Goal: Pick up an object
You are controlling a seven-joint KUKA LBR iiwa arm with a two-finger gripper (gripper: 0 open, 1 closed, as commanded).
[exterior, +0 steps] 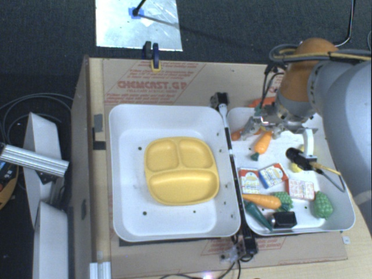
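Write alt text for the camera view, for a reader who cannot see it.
The grey arm's gripper hangs over the right bin, above an orange carrot among toy food, small packets and a black tool. The left bin holds a yellow divided plate.

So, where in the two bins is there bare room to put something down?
The left bin has bare floor all around the yellow divided plate, widest along its left wall. The right bin is crowded: carrots, small packets, green toys and the gripper at the top.
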